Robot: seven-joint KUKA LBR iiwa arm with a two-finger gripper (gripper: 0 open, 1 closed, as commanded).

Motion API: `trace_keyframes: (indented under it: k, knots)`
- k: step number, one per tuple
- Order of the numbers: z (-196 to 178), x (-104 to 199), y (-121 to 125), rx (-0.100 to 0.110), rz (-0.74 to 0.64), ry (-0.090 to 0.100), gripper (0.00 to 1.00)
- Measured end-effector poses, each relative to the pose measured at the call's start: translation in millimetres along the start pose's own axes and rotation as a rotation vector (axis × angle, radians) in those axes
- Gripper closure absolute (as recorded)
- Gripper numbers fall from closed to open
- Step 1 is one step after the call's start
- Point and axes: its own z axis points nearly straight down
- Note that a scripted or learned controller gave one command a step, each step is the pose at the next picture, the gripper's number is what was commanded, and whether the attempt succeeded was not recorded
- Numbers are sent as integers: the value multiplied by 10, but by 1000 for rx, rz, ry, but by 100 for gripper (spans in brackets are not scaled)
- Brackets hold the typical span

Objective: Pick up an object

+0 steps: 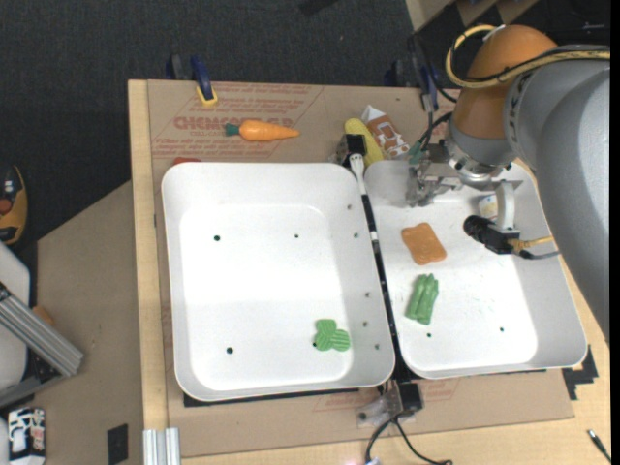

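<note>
The gripper (423, 190) hangs over the right bin's (542, 342) far end. Just nearer lies a flat piece (423, 243), then a ridged piece (422, 298); the left bin (194, 260) holds a small cluster (331, 337).

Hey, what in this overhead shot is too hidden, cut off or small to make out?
- Gripper: whether its jaws are open or shut, since the wrist blocks them from above.
- Right bin: its far right corner, covered by the arm.
- Packets behind the bins: labels too small to read.
- Green piece in the left bin: its shape is unclear.
</note>
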Motion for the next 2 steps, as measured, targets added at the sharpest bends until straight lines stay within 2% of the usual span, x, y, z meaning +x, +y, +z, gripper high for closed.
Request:
trace_keyframes:
  k: [1,2]
  knots:
    - [-73,-38,-5,2,2,1,100]
    - [12,-13,-949,14,5,4,100]
